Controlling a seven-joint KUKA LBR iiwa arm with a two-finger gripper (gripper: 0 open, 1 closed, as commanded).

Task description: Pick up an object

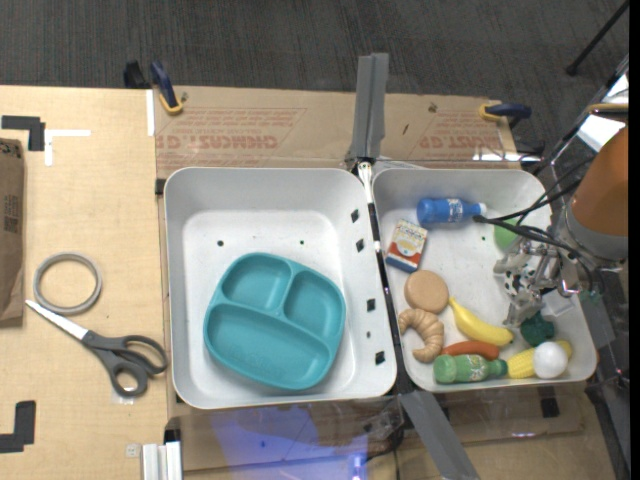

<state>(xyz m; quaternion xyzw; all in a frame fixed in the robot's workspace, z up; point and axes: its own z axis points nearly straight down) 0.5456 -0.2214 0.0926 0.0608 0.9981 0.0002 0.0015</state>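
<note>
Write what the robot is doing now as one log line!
end effector: low in right bin | near banana | holding: unclear | teal tray: left bin

We see two white bins (190, 218): one holds a teal divided plate (275, 318), the other a blue bottle (448, 210), red-and-white carton (406, 245), tan cookie (427, 291), yellow banana (478, 324), green bottle (467, 369) and white ball (549, 360). On the pale wooden bench (80, 388) we note grey-handled scissors (105, 350) and a grey tape ring (67, 282).
</note>
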